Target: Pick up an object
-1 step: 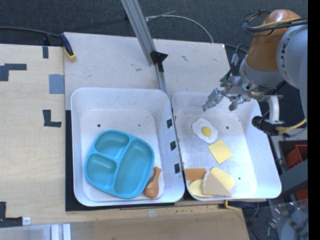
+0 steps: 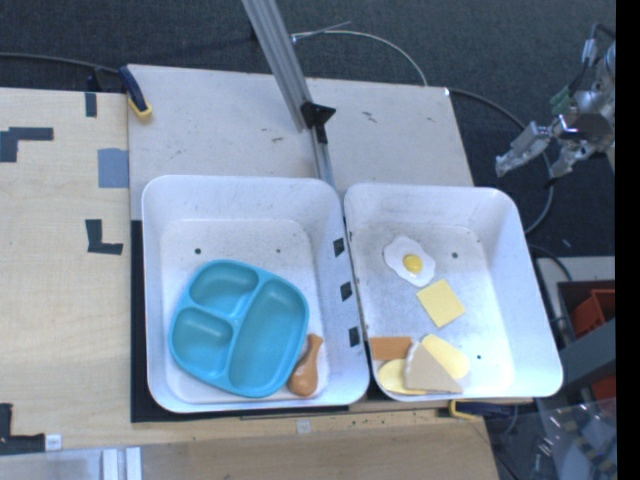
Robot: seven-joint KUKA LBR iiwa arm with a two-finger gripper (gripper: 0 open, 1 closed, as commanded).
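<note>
The right bin [image 2: 500, 208] holds a fried egg [image 2: 411, 263], a square yellow cheese slice [image 2: 440, 302], an orange-brown block [image 2: 390, 348] and a pale wedge of food [image 2: 432, 366] at its front edge. In the left bin [image 2: 160, 208] a blue divided plate [image 2: 240, 326] lies flat, and a brown drumstick [image 2: 308, 366] rests against its right side. My gripper [image 2: 535, 161] hangs outside the bins, above the dark floor beyond the right bin's far right corner. Its two fingers stand apart with nothing between them.
A slanted metal pole [image 2: 280, 48] crosses the bench behind the bins and ends at a black bracket [image 2: 317, 114]. Cables [image 2: 400, 53] run over the dark floor at the back. A yellow-tipped tool [image 2: 135, 93] lies at the board's far left corner.
</note>
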